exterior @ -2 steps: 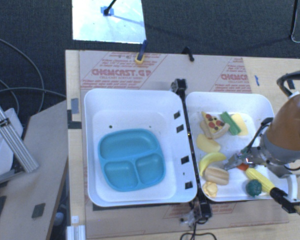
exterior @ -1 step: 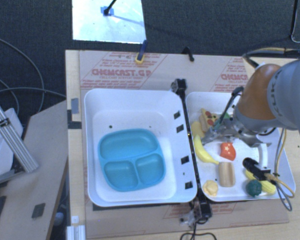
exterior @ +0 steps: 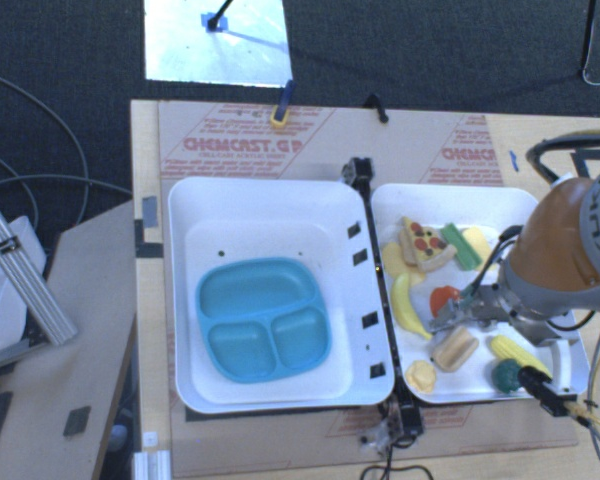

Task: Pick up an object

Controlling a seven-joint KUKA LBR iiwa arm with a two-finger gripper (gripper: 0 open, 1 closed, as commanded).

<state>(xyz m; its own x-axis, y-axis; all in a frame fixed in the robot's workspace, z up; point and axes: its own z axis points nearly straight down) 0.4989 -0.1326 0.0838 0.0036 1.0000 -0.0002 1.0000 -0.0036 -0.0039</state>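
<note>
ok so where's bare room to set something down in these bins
Left bin: bare floor bordering the blue tray, widest along the far wall. Right bin: crowded with pizza slice, banana, hot dog and the end effector.

Arm [exterior: 570,258]: grey links, broad orange band above wrist, black cables looping at its side, dark gripper [exterior: 458,313] parts.
</note>
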